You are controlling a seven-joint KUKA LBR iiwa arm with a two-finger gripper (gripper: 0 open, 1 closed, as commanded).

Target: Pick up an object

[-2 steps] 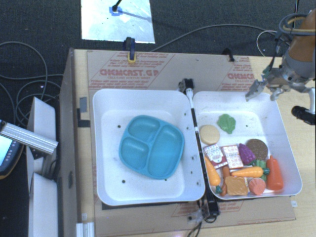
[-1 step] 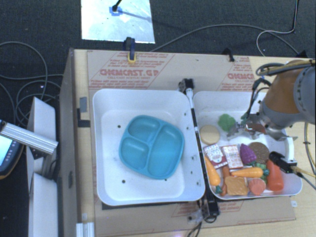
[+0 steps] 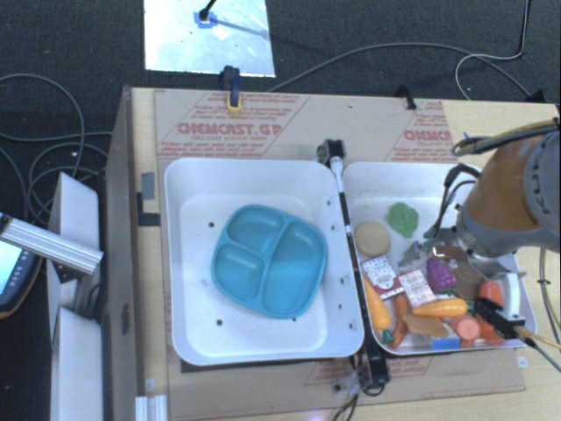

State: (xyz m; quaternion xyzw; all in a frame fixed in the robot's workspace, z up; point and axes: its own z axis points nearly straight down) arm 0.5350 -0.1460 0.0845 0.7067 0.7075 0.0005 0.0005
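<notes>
The right bin [image 3: 386, 182] holds a heap of toy foods: a green leafy piece [image 3: 403, 217], a beige round biscuit [image 3: 372, 237], two red-and-white packets [image 3: 380, 273], a purple grape bunch [image 3: 441, 276], an orange carrot [image 3: 375, 306], an orange wedge [image 3: 441, 307] and a red tomato [image 3: 469, 328]. My gripper [image 3: 435, 258] hangs low over the middle of this bin, just above the grape bunch and beside the packets. The grey wrist with its orange band covers the bin's right side. No object is visibly lifted.
The left bin [image 3: 188, 235] carries a blue divided plate [image 3: 267, 260]. A black clamp bar [image 3: 344, 226] runs between the two bins. Cables lie on the dark floor behind the bench, and a shiny sheet [image 3: 209, 23] lies at the back.
</notes>
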